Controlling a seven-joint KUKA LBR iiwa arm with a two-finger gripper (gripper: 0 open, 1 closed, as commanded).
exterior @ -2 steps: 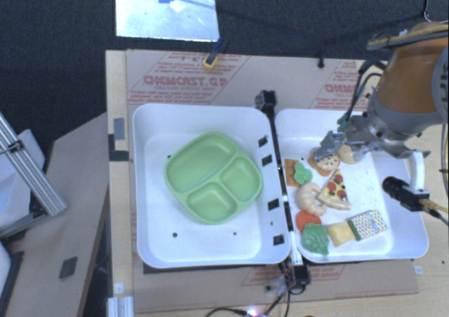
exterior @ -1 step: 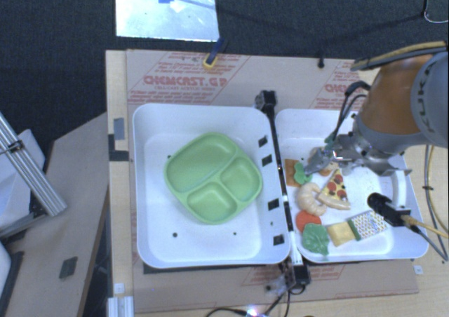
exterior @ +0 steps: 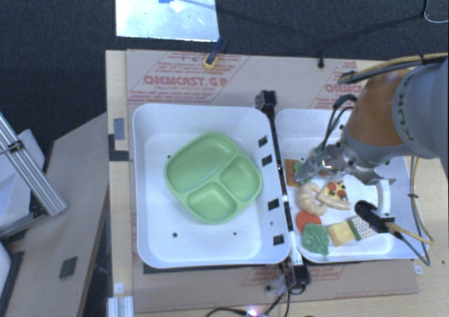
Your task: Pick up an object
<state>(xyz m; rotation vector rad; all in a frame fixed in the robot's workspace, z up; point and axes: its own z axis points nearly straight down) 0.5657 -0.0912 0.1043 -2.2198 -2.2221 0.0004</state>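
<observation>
Gripper [exterior: 311, 168] is low inside the right bin [exterior: 309, 130], near that bin's left wall, about halfway along it. Whether it is spread or closed is not readable from this angle, as the wrist body covers the tip. A small green bit shows right at the tip, too small to name. Nothing visibly clamped.

Just beside the tip, against the left wall: a flat brown piece [exterior: 290, 170], partly hidden, maybe a cracker or toast. Just below the gripper, toward the bin's near edge: toy croissant [exterior: 309, 198], lying flat. Touching its right side: toy pizza slice [exterior: 337, 193], with red and yellow topping. Nearer the near-left corner: red toy tomato [exterior: 306, 219], and below it a green lettuce leaf [exterior: 316, 240], close to the near edge. Right of the lettuce and touching it: yellow cheese wedge [exterior: 342, 233]. All the toy food sits in the near-left part of the right bin, and the far part of the floor is bare white.

Arm [exterior: 393, 116], grey with an orange band, comes in over the right bin's right edge, angled down to the left.

Left bin [exterior: 151, 133] holds one green divided plate [exterior: 214, 177], three compartments, roughly centred and turned at a slant. Both bins sit on the bench [exterior: 182, 81], whose board has red printed lettering.
</observation>
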